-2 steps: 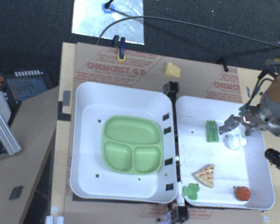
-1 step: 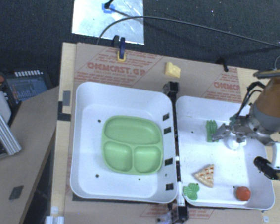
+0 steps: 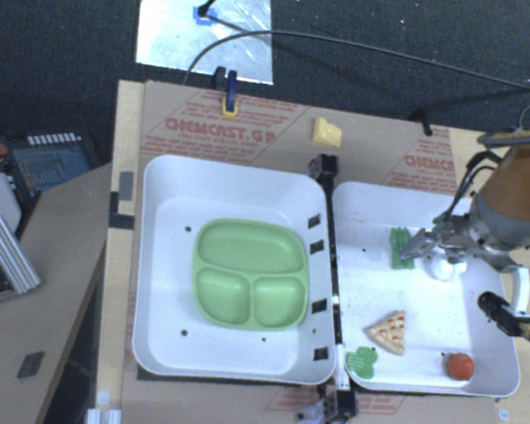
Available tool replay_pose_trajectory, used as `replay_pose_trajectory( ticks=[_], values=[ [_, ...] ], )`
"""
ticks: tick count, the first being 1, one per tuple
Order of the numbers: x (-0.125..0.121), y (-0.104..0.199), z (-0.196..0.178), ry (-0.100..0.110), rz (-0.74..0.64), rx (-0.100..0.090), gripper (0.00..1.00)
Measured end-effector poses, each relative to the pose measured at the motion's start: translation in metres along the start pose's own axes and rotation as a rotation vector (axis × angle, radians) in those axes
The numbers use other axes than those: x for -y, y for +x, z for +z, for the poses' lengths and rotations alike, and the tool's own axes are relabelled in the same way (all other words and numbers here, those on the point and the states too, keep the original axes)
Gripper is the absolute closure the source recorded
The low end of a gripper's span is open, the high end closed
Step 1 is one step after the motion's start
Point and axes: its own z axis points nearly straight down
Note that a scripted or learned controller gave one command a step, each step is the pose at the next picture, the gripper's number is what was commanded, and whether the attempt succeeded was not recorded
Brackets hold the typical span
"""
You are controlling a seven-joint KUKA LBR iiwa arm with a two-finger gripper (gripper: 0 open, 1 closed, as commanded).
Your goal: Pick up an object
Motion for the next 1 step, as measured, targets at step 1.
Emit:
replay_pose_trajectory(
  ticks=[1],
  values=[
    [-0.0001, -0.0011, -0.0092, 0.0, 0.001, 0.002, 1.0]
  ],
)
